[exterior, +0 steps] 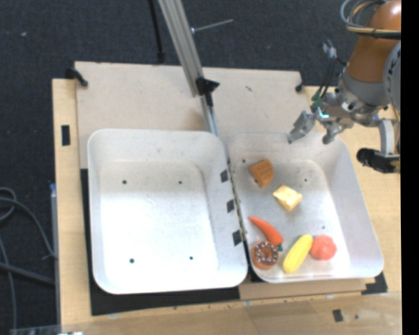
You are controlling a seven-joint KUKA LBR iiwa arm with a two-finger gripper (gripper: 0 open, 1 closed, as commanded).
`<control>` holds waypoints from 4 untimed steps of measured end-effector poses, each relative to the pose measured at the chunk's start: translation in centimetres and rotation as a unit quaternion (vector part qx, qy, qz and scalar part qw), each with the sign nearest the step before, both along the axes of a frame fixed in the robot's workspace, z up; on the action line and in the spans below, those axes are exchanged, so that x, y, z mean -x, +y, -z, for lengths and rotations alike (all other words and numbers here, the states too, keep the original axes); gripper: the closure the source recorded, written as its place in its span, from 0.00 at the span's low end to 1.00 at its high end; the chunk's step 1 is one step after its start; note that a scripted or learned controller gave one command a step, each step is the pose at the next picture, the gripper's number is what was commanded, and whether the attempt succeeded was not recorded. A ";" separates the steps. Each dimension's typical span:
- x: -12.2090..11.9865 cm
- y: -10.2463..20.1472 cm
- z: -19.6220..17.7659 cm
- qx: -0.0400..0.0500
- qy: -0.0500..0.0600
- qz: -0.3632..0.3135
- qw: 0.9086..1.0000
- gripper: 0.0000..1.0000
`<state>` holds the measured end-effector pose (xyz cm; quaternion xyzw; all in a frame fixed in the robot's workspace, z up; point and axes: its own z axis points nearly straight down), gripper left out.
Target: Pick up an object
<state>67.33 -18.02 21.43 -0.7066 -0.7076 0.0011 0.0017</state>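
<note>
Small toy foods lie in the right white plastic bin: a brown bread chunk, yellow cheese wedge, orange carrot, and yellow corn cob. The two-finger gripper hovers above the bin's far rim, fingers spread apart and holding nothing. The pale wooden bench stands on dark carpet.

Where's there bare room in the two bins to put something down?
The left bin is bare across its whole floor. In the right bin, the far strip under the claw is free. Its near end is crowded: carrot, donut, banana and tomato sit close together, with the bread and cheese mid-bin.
</note>
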 end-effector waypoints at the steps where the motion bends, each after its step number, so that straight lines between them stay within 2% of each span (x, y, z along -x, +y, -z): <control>1: -0.1 -0.1 -0.4 0.002 -0.002 -0.001 1.000 0.00; 3: -0.5 -0.3 10.9 0.002 0.000 -0.004 1.000 0.00; 4: -0.7 -0.5 9.3 0.005 -0.005 -0.006 1.000 1.00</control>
